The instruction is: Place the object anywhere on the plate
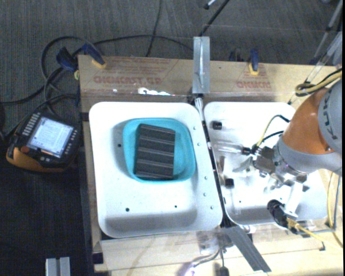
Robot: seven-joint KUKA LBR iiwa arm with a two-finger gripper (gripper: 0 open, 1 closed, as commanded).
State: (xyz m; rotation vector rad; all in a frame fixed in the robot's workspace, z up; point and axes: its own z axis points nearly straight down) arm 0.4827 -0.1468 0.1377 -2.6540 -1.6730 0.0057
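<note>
On my screen the block (156, 151), dark grey and ribbed, lies flat on the teal plate (185, 135) in the left bin (106, 177), roughly centred with plate rim showing on all sides. The arm (313, 134) reaches in over the right bin (241, 211), orange band above the wrist, and its gripper (248, 164) hangs low there, well apart from the block. I cannot tell its opening; nothing of the block is near it. A pendant (45, 140) sits on the floor left of the bench.
</note>
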